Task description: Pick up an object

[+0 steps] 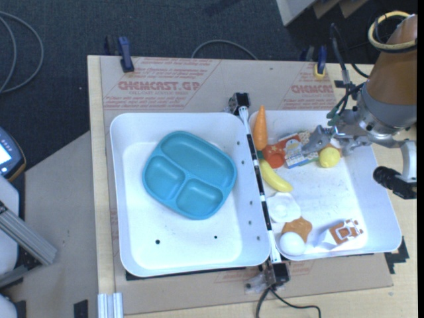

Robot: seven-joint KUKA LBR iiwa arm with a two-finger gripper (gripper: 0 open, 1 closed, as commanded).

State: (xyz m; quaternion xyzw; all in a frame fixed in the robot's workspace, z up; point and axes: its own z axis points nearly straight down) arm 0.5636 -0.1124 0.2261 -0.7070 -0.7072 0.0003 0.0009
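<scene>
A grey robot arm (391, 78) with an orange band reaches in over the right-hand shallow white bin (377, 204) on a plywood-topped table (199, 91). Its jaws (322, 138) hang low over the far part of that bin, just beside a small round yellow lemon (328, 157) and right above a red-and-white printed packet (295, 150); whether the jaws are parted or closed cannot be told, and nothing is visibly held between them. Along the divider side of the bin, an orange plastic carrot (260, 127) lies lengthwise, with a red tomato-like piece (273, 156) and a yellow plastic banana (274, 177) just nearer the camera. Nearer still sit a white fried-egg-shaped piece (283, 209), a brown-topped toy (297, 228) and a white egg (291, 243) touching it, and a small orange-and-white wrapper (345, 232) lies toward the bin's near right corner. In the left-hand shallow white bin (132, 224), well apart from the arm, a turquoise three-compartment plastic plate (190, 173) rests flat.
</scene>
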